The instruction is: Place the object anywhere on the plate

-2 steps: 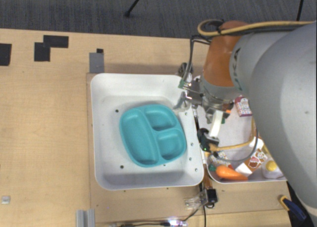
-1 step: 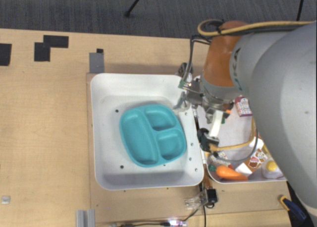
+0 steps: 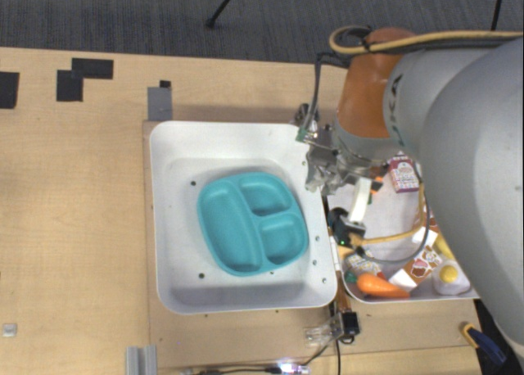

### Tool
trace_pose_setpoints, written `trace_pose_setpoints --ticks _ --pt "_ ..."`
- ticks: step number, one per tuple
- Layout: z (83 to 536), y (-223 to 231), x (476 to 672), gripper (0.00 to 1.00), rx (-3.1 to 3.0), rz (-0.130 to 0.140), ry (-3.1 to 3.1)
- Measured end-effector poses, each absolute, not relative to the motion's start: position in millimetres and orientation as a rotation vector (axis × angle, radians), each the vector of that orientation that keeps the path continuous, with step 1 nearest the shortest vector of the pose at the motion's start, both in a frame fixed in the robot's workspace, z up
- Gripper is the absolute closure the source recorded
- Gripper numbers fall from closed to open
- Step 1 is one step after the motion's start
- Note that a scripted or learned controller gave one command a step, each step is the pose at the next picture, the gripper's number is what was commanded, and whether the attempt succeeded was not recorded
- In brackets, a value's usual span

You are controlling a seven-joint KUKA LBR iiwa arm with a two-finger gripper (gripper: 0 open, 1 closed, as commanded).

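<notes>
A teal plate (image 3: 250, 222) with three compartments lies in the left white bin (image 3: 176, 201), and nothing rests on it. My gripper (image 3: 321, 173) hangs over the divide between the two bins, just right of the plate's upper right corner. The arm's body hides much of the right bin (image 3: 409, 295). Along that bin's near side lie an orange carrot (image 3: 381, 286), a small red and white packet (image 3: 422, 265) and a yellow piece (image 3: 447, 272). Further back, a pink carton (image 3: 403, 175) peeks out beside the wrist. I see no object between the fingers.
The grey arm with its orange band (image 3: 364, 103) reaches in from the right over the right bin. A yellow cable (image 3: 393, 238) loops below the wrist. Black marks (image 3: 82, 77) sit on the wooden bench at the far left.
</notes>
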State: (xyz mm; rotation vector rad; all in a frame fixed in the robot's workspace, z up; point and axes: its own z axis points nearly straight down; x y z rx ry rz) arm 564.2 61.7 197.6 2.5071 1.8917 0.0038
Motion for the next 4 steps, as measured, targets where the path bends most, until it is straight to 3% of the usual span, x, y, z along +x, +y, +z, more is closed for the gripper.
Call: trace_pose_setpoints --ticks 1,2,3,4 --pt "197 62 564.0 0.00 2.506 0.002 1.894" --pt "264 99 548.7 0.00 2.389 0.010 2.036" --pt "273 99 549.8 1.00 2.374 0.008 2.052" --pt "284 100 551.2 1.00 2.356 0.011 2.070"
